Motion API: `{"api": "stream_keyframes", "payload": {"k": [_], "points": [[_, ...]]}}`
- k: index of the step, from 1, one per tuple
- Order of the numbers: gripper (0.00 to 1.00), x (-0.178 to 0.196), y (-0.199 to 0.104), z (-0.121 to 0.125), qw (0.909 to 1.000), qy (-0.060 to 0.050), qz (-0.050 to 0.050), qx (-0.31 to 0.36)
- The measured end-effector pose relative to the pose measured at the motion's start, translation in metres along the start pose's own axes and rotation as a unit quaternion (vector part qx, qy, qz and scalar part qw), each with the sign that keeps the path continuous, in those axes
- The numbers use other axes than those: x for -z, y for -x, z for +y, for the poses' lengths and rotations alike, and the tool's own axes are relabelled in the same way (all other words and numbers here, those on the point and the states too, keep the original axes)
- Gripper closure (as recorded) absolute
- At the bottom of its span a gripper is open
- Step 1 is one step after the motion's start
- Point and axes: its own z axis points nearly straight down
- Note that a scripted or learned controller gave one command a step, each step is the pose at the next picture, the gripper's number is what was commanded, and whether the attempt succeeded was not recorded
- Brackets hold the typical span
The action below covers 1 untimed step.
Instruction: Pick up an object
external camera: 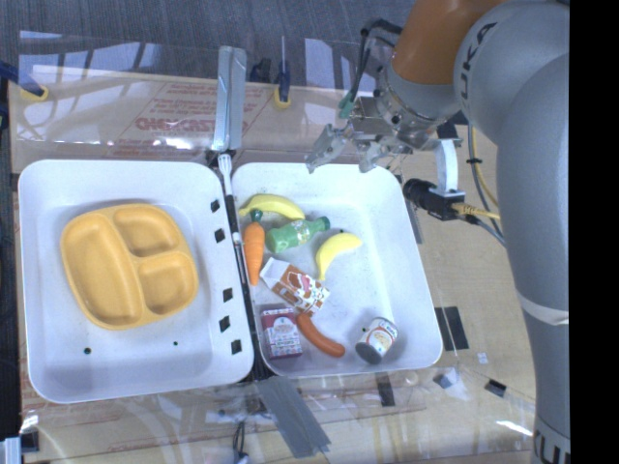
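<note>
Hovering the claw [346, 155] over the back rim of the right bin [411, 249], near its far edge. Fingers [319, 155] are reading as spread, with nothing between them.

Candidates are all sitting in the right bin, toward me and left of the claw:
- banana [274, 205] lying closest, along the back-left part of the bin, long axis running roughly left-right
- green bottle [297, 232] just in front of it, also lying roughly left-right, touching or nearly touching the carrot [253, 250]
- second banana [335, 250] lying more in the open, mid-bin, long axis tilted on a diagonal
- snack packet [295, 286], small box [281, 334], sausage [319, 336] and can [377, 339] sitting toward the front, well apart from the claw

I'm judging the second banana as the cleanest target: white floor showing all round it, lying almost straight forward from the claw. For a grip across its narrow width, the fingers are needing to close crosswise to that diagonal.

Left bin [39, 259] is holding the yellow divided tray [126, 264], well away from the claw.
</note>
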Motion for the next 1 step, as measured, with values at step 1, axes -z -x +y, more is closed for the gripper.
{"api": "stream_keyframes", "payload": {"k": [1], "points": [[0.00, -0.1666, -0.0192, 0.0156, 0.9967, 0.001, 0.000, 0.081]]}}
